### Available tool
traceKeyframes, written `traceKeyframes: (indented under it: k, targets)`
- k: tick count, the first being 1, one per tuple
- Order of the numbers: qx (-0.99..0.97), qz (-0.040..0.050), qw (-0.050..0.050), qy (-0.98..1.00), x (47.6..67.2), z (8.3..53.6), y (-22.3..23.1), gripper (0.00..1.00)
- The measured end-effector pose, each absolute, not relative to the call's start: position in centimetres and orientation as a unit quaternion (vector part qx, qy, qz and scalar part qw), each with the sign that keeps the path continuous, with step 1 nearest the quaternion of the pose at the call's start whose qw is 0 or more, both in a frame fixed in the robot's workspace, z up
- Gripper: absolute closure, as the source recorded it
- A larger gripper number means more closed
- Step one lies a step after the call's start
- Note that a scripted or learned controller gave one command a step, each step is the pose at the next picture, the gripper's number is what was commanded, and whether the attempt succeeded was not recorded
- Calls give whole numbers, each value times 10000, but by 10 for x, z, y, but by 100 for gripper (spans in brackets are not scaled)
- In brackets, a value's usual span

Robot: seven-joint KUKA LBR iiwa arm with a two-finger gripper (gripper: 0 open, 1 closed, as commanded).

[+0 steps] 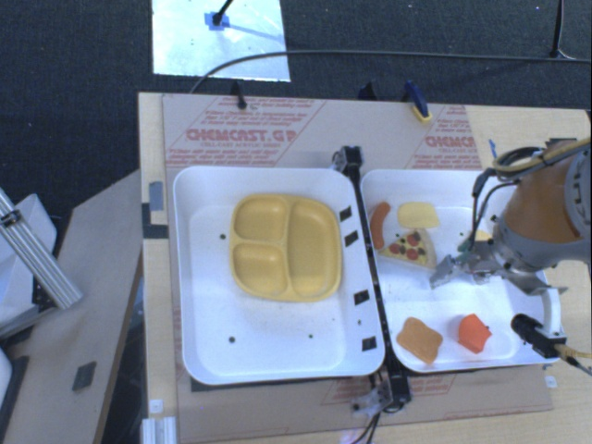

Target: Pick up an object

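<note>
End effector (444, 273): low in right bin (462, 192), beside pizza (410, 246); opening cannot be told.
Right bin: sausage (378, 224), cheese (418, 215), toast (420, 339), red block (474, 333).
Left bin (199, 248): yellow plate (282, 246).

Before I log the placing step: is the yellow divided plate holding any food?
Empty. The yellow plate in the left bin shows three bare compartments.

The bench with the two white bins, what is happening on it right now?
A grey robot arm with an orange band reaches into the right white bin. Its gripper hovers beside the toy pizza slice, holding nothing visible. A red sausage, a yellow cheese piece, a brown toast piece and an orange-red block lie around. The left white bin holds a yellow divided plate.
</note>
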State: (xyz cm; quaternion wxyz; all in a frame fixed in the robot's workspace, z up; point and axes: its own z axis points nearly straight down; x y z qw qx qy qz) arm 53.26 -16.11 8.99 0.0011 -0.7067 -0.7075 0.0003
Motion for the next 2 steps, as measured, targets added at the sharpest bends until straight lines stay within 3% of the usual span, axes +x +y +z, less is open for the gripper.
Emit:
traceKeyframes:
  k: [1,2]
  targets:
    - [-7067,-6,-15,-7075,534,103,-162,100]
    - [-7057,-13,-22,-7085,535,146,-160,100]
